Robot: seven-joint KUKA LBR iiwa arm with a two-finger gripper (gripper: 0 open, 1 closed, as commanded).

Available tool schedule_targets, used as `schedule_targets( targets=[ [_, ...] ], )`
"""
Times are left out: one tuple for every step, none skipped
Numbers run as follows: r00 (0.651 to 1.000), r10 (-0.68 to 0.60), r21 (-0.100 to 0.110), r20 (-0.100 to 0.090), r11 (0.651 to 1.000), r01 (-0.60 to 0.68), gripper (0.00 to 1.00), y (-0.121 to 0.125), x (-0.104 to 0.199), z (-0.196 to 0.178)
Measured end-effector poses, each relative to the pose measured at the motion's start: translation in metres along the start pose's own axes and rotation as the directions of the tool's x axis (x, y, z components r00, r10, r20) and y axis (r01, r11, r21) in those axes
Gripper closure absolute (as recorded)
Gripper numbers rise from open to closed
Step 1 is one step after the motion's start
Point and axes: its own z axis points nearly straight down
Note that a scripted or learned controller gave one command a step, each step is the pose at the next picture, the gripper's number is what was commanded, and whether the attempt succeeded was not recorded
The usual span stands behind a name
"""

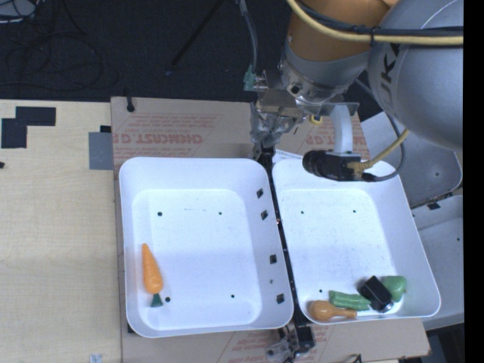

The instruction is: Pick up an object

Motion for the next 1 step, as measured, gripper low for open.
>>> schedule_targets(
  targets=[
    [1.000,0.004,-0.011,0.000,1.000,-0.004,1.00,-0.0235,0.0010,-0.1411]
  ],
)
